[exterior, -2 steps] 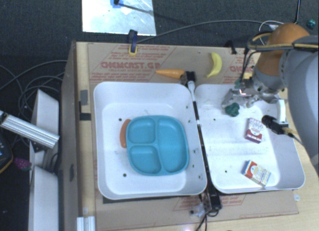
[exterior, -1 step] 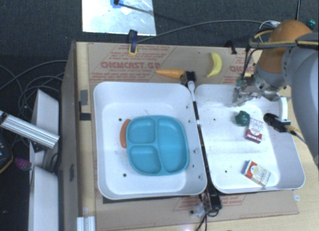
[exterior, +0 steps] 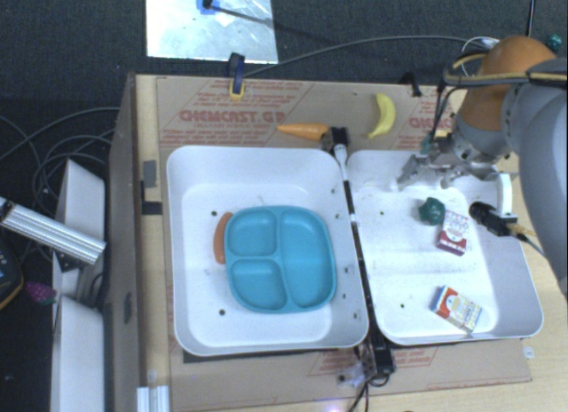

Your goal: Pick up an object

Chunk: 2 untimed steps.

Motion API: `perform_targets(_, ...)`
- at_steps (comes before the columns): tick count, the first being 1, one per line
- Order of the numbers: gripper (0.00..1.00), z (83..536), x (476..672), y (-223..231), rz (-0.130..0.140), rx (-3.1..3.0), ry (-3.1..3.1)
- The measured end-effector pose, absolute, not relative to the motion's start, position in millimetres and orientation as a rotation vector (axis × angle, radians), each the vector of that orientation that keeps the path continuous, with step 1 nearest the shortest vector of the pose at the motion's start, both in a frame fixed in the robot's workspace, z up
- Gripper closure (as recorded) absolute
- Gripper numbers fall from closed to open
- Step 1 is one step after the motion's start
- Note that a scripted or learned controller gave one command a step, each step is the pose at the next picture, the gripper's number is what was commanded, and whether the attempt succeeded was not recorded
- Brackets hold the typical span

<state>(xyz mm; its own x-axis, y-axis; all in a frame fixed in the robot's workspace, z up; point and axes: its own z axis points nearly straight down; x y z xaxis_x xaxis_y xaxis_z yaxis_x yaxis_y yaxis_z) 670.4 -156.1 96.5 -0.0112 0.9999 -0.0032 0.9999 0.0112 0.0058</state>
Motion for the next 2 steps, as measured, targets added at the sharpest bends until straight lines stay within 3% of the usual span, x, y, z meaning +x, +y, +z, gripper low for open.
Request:
perform_targets(1,0.00,84.5,632.9,-167.9,0.000,2.217,2.223)
perform_targets(2,1.00,96.0,634.1,-167.7,0.002,2.212,2.225)
